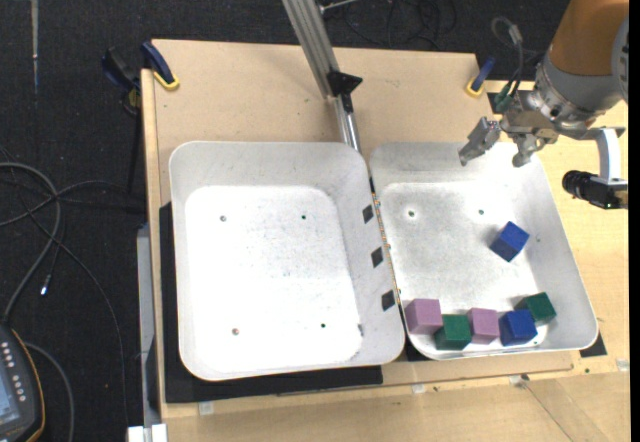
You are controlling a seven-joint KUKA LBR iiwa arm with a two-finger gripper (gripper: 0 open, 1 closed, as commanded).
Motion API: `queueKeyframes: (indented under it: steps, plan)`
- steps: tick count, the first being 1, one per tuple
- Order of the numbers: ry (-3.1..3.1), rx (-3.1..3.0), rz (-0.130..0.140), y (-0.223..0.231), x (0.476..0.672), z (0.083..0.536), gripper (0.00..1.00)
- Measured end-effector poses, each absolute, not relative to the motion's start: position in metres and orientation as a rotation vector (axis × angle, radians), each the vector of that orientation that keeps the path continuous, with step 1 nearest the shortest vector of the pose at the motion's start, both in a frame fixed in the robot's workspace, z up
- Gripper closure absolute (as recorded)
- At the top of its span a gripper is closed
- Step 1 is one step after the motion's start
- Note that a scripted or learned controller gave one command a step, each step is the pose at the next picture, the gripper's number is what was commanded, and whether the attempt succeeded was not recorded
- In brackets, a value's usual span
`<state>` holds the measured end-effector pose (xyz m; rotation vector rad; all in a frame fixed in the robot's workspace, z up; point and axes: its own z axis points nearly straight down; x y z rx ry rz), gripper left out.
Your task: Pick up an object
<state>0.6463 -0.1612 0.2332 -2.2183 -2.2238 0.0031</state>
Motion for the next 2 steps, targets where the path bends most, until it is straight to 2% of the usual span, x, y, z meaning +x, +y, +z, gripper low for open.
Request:
queueKeyframes:
  steps: [1, 2]
  plan:
    - [-2.218, -2.217, 0.008, -0.166, 0.653, 0.141, 0.0]
    - [-2.216, -2.226, 0.005, -0.22, 0.645, 0.092, 0.0]
